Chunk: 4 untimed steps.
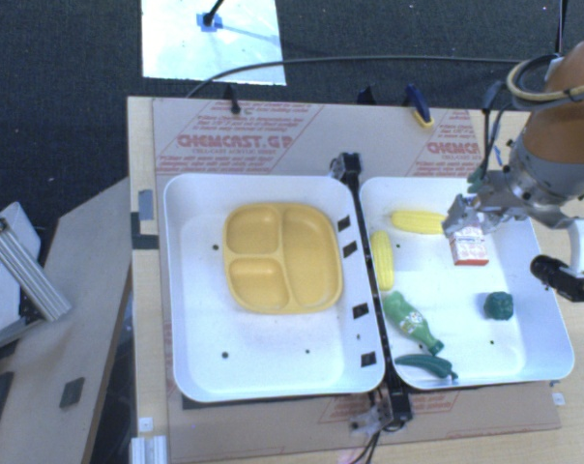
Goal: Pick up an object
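One gripper (469,217) hangs over the back of the right bin (534,288), at the end of the grey arm (553,153) that comes in from the right with its orange band above the wrist. Whether it is open or closed cannot be told; the metal at its tip is a blur of grey against the white floor. Directly under and just in front of it lies a small red and white box (470,247), its upper end touching or hidden by the gripper's tip, so it is unclear whether the box is held or merely lying there.

Just left of the gripper, a yellow corn cob (417,222) lies crosswise near the back wall of the same bin. A second cob (381,260) lies lengthwise along the left wall, beside the divide between bins. In front of it a green bottle (412,322) lies tilted, neck pointing toward the front right. Near the front wall rests a dark green pepper (426,364), long and curved. A dark green broccoli (498,305) sits alone toward the right side, well apart from the box.

The left bin (205,356) holds a yellow tray (281,258) with three compartments, lying flat near its middle. Both bins rest on a clear sheet (273,133) printed with red lettering, atop the bench (99,249).
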Each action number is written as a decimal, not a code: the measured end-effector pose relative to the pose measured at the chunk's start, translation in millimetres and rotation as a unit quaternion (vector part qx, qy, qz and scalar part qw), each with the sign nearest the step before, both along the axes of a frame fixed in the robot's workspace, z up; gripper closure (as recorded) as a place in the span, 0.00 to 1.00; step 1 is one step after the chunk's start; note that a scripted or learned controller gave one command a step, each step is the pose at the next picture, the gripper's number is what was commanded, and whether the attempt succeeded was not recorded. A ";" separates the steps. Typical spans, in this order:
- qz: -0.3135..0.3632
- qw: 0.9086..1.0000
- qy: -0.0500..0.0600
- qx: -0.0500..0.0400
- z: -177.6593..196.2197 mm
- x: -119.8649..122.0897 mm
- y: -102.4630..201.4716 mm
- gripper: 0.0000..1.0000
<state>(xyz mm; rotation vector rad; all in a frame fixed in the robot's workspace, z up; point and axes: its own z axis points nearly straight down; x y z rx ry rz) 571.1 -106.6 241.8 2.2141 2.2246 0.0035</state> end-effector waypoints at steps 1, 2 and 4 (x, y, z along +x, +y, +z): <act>0.002 1.000 0.001 0.001 -13.5 -6.9 53.5 1.00; 0.003 1.000 0.001 0.001 -4.2 -14.3 109.2 1.00; 0.002 1.000 0.002 0.001 -22.1 -30.7 209.6 1.00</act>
